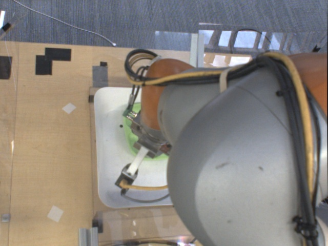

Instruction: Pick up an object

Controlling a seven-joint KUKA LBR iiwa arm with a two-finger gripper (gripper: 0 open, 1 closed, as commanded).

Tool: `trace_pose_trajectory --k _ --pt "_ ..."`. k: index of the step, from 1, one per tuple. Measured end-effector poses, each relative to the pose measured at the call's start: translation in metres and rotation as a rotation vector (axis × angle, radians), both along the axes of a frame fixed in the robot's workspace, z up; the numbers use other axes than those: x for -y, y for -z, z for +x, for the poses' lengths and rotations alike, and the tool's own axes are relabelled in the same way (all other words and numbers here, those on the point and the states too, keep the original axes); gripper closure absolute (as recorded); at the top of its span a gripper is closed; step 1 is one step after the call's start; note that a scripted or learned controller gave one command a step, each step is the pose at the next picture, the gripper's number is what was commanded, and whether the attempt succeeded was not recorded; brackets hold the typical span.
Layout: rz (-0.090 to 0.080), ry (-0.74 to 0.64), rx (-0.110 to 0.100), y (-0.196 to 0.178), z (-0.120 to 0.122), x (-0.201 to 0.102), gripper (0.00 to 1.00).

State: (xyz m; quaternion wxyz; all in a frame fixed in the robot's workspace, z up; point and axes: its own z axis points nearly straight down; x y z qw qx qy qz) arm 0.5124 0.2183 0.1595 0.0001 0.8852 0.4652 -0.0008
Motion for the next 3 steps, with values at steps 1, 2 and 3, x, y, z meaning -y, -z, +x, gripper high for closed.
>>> trace_pose_trajectory --k 1,2,3 --pt "0.003 0.205 0.002 -0.0446 -0.016 -0.0173 1.0" --pt "0.003 0.454 0.002 -0.0481 -0.0251 -0.0163 1.0" --pt "0.001 -0.004 0.001 -0.0534 -0.0256 -0.0164 1.0"
